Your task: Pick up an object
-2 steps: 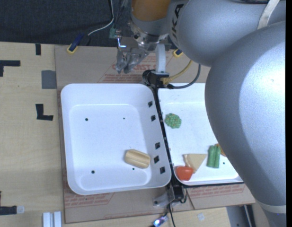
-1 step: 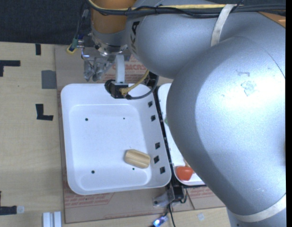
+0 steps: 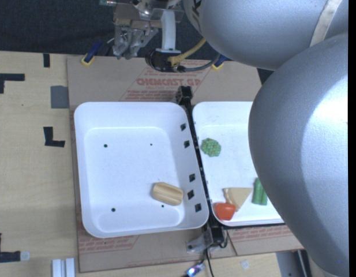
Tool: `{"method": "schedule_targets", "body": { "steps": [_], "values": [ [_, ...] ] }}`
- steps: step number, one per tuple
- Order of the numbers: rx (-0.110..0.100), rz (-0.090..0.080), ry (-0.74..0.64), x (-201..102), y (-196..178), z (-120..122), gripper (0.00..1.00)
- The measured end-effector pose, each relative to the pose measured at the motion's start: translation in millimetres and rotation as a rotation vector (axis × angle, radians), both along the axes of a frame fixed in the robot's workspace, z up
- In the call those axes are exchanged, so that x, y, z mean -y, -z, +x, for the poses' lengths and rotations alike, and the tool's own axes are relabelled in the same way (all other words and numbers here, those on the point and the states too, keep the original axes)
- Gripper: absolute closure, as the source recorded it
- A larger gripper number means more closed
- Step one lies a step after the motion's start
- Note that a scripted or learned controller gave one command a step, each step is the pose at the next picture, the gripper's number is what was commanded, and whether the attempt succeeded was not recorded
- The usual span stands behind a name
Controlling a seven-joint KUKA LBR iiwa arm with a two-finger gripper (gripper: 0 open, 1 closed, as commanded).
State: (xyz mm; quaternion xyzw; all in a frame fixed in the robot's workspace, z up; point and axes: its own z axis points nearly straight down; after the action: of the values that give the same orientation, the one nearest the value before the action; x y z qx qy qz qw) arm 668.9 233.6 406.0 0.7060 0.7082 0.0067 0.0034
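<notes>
Item: tan, loaf-shaped bread roll, lower middle of the frame, lying in the left shallow white bin near its lower right corner; long axis runs left-right, tilting slightly down to the right. I see the jaws at upper left-centre, above the bins' far edge, well apart from the roll, which lies down-frame and slightly right. Whether they are spread or closed, I cannot tell; nothing visible between them.

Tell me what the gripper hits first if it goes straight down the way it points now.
Probably the cardboard sheet beyond the left bin, not any object. The gripper hangs past both bins' far edge, pointing roughly down. Depth is unclear from this slant, so the spot is uncertain.
</notes>
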Motion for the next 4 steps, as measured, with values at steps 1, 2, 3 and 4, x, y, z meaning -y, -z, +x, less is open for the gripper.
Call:
{"method": "schedule_targets", "body": {
  "steps": [1,2,3,4],
  "values": [
    [-0.019,-0.009,0.009,74.0,46.6,-0.7,1.0],
    [-0.026,-0.007,-0.003,0.9,159.8,-3.6,1.0],
    [-0.001,0.001,0.0,5.5,6.1,-19.3,1.0],
    [0.003,0.0,-0.001,-0.3,-139.0,-1.1,1.0]
  ]
}}
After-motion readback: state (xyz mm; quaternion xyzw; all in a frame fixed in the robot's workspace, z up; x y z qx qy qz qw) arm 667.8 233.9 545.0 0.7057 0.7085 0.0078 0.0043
